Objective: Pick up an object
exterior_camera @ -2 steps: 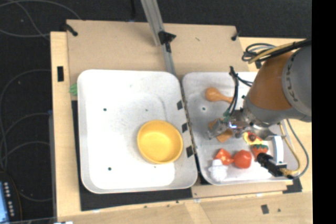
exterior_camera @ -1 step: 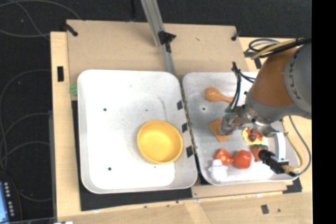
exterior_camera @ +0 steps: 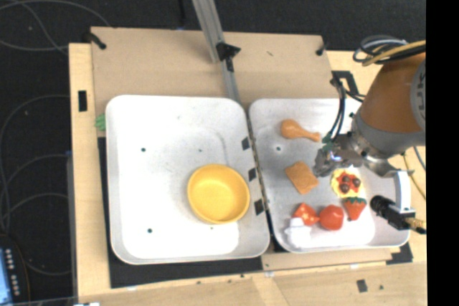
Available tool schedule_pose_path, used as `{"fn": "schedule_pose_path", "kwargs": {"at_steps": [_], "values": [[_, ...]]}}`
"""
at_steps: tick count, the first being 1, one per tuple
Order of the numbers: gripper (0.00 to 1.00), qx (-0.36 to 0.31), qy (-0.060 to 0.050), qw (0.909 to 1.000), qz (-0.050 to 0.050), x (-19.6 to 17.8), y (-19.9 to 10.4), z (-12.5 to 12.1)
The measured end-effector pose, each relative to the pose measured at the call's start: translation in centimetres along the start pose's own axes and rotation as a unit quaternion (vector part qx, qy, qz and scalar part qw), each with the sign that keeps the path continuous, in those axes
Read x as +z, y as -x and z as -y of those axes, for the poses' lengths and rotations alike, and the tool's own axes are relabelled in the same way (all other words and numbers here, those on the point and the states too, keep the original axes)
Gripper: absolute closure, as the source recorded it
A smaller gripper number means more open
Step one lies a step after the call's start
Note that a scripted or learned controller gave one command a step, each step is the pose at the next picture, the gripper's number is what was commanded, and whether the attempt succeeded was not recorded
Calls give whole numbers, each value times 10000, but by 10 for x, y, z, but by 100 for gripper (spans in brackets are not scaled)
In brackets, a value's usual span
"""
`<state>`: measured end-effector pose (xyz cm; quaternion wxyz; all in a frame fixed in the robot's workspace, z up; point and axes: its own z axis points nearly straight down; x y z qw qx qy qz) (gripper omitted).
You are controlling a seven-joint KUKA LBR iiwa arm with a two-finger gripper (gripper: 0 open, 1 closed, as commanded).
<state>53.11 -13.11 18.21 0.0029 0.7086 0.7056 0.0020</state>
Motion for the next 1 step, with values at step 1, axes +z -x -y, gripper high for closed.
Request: {"fn": "schedule_pose_path", "kwargs": {"at_steps": [1], "values": [[100,-32,-25,10000,1,-57,4,-8]]}}
